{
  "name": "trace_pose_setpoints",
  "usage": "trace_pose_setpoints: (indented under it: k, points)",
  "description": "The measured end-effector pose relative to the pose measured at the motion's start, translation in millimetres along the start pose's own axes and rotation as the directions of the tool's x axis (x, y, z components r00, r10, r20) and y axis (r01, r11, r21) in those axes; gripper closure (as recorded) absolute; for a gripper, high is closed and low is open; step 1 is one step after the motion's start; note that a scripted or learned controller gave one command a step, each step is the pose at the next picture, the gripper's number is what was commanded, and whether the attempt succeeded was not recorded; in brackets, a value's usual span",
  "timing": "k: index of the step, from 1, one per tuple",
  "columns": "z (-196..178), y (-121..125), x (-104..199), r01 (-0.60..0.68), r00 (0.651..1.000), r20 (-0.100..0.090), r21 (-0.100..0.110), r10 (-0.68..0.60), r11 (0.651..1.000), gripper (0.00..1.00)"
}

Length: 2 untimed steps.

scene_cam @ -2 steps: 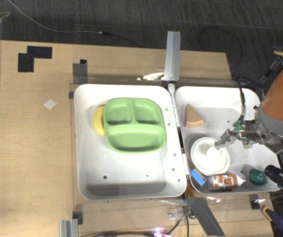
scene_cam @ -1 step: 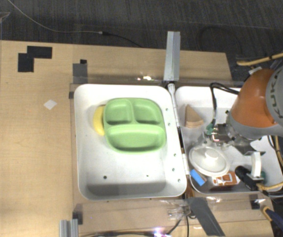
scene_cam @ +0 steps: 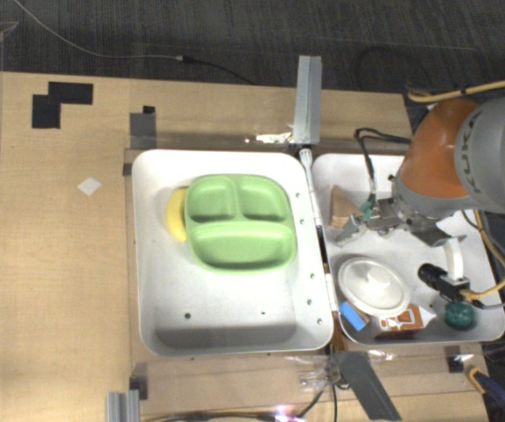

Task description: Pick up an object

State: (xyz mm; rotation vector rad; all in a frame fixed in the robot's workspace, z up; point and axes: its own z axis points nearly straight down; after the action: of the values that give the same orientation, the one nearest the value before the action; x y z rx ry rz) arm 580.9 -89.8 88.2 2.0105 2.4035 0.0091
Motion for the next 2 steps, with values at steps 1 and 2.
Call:
trace_pose_setpoints:
  k: [1, 2]
  points:
    - [0.0, 0.0, 0.0, 0.000, 1.000, 0.000, 0.000, 0.000, 1.000, 0.00]
    - [-36.8, -12.3, -8.1, -0.013, 1.000, -0.001, 0.004, 0.013, 1.000, 0.00]
